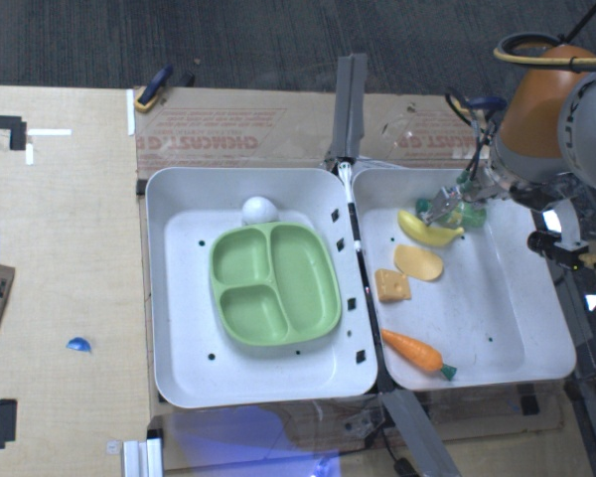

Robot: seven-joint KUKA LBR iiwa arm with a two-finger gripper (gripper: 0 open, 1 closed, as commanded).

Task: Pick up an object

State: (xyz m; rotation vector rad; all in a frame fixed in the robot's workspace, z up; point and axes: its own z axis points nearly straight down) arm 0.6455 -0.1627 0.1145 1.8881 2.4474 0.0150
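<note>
Carrot [413, 349] lies plain; gripper [443, 207] blurs against the banana [427, 230].

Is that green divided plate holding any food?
Empty. All three compartments of the green divided plate show bare green; a white ball lies just outside its rim in the left bin.
</note>
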